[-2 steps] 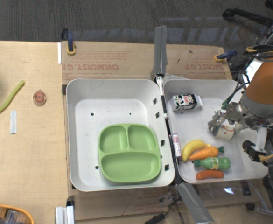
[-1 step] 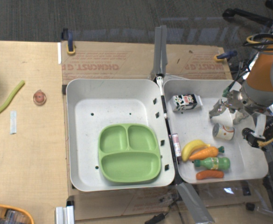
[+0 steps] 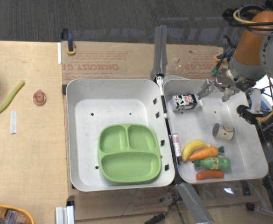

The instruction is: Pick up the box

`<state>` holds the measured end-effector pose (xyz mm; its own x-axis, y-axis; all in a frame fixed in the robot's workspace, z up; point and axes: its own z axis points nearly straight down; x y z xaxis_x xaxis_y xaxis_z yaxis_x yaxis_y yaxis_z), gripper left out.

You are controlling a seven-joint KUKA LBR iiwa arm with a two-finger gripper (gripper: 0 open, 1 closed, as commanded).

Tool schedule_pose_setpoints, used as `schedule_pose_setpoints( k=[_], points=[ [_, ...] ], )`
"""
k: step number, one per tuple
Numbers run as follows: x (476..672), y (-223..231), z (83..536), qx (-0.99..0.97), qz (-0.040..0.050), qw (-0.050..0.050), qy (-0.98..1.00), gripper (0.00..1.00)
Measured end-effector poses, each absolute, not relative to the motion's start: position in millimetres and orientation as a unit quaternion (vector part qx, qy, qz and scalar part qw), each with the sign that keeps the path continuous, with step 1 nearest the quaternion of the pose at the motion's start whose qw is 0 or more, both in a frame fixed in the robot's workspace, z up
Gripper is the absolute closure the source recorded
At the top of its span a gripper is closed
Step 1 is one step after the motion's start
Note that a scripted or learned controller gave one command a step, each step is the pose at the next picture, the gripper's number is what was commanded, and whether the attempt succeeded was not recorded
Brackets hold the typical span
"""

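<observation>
Arm: I see it reaching in from the right, orange band above the wrist, over the far right part of the right bin (image 3: pixel 248 169).
Gripper (image 3: pixel 216 88): it hangs above the bin's far side, fingers spread apart with nothing between them.
Box (image 3: pixel 185 101): I find it in the right bin near the far left corner, just left of the gripper and apart from it.
Other things in the right bin: a small cup (image 3: pixel 223 131) on its side, a banana (image 3: pixel 193 148), a carrot (image 3: pixel 205 152), a green bottle (image 3: pixel 214 163).
Left bin (image 3: pixel 80 125): it holds a green divided plate (image 3: pixel 129 152).
</observation>
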<state>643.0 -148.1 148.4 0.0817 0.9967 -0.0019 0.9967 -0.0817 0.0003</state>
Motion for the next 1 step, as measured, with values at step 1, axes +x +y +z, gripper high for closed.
schedule_pose_setpoints(
  k=[1],
  points=[
    [664.1,-100.9,112.2,0.773,0.0051,0.009,0.635,0.00]
  ],
)
